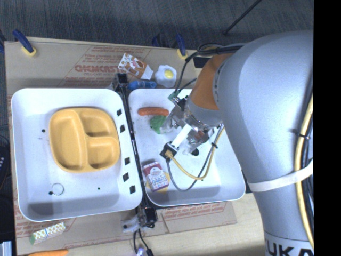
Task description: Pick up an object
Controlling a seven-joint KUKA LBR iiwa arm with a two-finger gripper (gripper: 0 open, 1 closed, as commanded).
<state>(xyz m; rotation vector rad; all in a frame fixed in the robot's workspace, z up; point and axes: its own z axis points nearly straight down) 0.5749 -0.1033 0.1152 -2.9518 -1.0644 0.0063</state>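
In the right bin [226, 180], an orange-red sausage [153, 111] lies near the back left. Just in front of it sits a small green object [157, 124]. A red and white packet [155, 176] lies at the front left corner. My gripper [175, 122] hangs low over the bin's middle, right beside the green object and partly covering its right side. The bulky grey arm and its orange band [205, 89] hide the wrist from above. A yellow cable [186, 174] loops from the gripper toward the bin floor.
The left bin [26, 143] holds a yellow divided tray [84, 139]. Behind the bins lie a snack packet [131, 65], a white and yellow item [166, 74] and a blue object [141, 84]. A wrapped candy [48, 231] lies at the front left of the bench.
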